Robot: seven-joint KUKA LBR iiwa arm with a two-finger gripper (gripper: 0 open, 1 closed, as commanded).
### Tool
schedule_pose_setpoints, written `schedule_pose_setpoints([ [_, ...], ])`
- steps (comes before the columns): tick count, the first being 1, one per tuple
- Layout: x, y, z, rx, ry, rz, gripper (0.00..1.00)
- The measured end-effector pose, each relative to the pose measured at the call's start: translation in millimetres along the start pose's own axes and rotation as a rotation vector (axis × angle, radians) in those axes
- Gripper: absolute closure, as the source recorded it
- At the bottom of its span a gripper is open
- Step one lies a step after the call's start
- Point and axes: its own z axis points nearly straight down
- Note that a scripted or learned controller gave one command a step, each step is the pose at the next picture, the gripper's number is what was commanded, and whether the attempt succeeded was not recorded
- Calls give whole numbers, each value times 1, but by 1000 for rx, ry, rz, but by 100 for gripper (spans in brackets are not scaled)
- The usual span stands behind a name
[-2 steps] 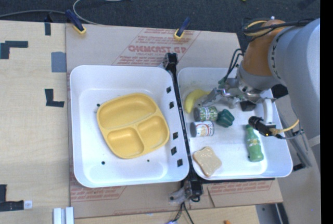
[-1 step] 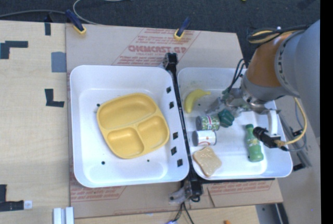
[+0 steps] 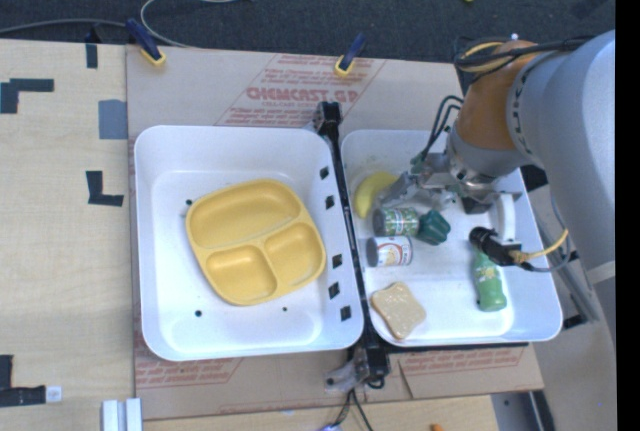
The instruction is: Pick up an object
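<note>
My gripper (image 3: pixel 420 191) hangs low in the right bin (image 3: pixel 530 319), under the orange-banded wrist. It is just right of a yellow fruit (image 3: pixel 373 191) and just above a green can (image 3: pixel 400 221) lying on its side. A teal object (image 3: pixel 436 227) lies beside that can. Below them are a small jar with a red-and-white label (image 3: pixel 393 252) and a slice of bread (image 3: pixel 398 309). A green bottle (image 3: pixel 489 285) lies to the right. I see nothing lifted off the bin floor.
The left bin (image 3: pixel 160 219) holds a yellow divided plate (image 3: pixel 256 239). A black divider (image 3: pixel 340 219) with clips separates the bins. A white handle-like piece (image 3: pixel 507 215) lies under the arm. Cables hang beside the wrist.
</note>
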Motion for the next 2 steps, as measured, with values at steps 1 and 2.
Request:
schedule_pose_setpoints([
  [1, 19, 41, 1, 38, -10, 0, 0],
  [2, 21, -18, 0, 3, 0, 2, 0],
])
